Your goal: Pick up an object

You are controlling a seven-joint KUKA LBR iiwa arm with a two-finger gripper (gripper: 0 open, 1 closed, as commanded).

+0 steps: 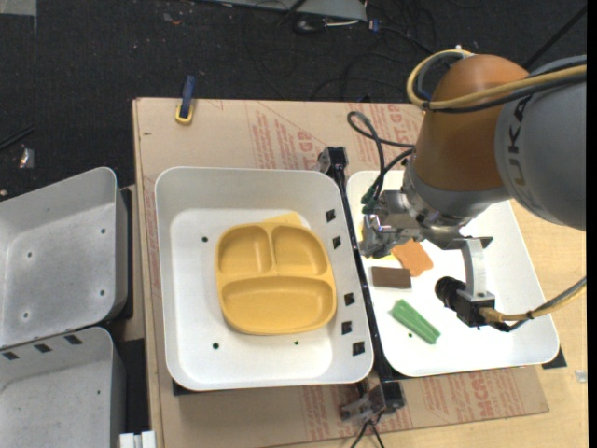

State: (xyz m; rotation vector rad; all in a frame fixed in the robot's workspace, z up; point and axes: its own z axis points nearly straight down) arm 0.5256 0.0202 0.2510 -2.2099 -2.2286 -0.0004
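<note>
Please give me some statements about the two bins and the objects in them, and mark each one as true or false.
1. The yellow divided tray lies in the left bin. True.
2. The green block lies in the left bin. False: it lies in the right bin.
3. The brown block lies beside the orange piece. True.
4. The tool is above the yellow divided tray. False: it is over the right bin, near the orange piece.
</note>
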